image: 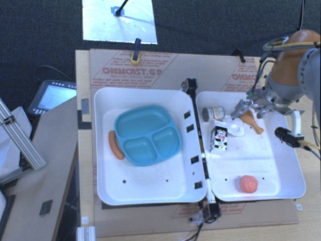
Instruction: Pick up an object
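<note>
From the overhead camera, my gripper (244,107) hangs over the right white bin (288,185), just above the tan plastic drumstick (250,120) near its back wall (whether I'm spread or closed, I cannot tell). It looks light, stiff and slick; I'd judge the thick meaty end the best hold.

Both white bins (150,192) look like smooth plastic, slight sheen. Blue divided tray (147,134) is matt plastic. Tabletop (165,67) surface reads as brown cardboard, printed red lettering, dull finish. Small can (213,113) has a metallic end. Pink ball (248,183) looks matt, slightly rough. Arm (293,64) shell is smooth, satin orange and grey.
</note>
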`<state>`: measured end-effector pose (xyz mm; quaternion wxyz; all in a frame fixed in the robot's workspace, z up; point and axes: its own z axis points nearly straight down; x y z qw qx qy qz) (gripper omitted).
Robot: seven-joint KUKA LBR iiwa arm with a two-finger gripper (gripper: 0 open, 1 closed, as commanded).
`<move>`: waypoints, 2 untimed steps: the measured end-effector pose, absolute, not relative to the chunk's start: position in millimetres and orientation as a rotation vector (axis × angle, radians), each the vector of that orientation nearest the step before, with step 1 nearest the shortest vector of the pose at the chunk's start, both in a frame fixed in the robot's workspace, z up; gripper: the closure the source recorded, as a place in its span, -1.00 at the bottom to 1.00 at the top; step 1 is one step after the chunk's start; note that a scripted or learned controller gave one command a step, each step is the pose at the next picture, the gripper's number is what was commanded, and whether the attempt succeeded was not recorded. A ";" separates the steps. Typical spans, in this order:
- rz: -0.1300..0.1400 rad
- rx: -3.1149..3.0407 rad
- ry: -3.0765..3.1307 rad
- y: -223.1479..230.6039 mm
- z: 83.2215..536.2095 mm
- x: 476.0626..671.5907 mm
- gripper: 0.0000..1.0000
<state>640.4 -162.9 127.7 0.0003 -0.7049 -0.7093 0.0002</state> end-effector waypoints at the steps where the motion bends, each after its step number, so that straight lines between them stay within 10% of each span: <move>1: 0.000 -2.215 -2.228 -162.4 82.7 640.7 -1.00; 2: -0.004 -2.216 -2.232 -162.8 96.6 642.4 1.00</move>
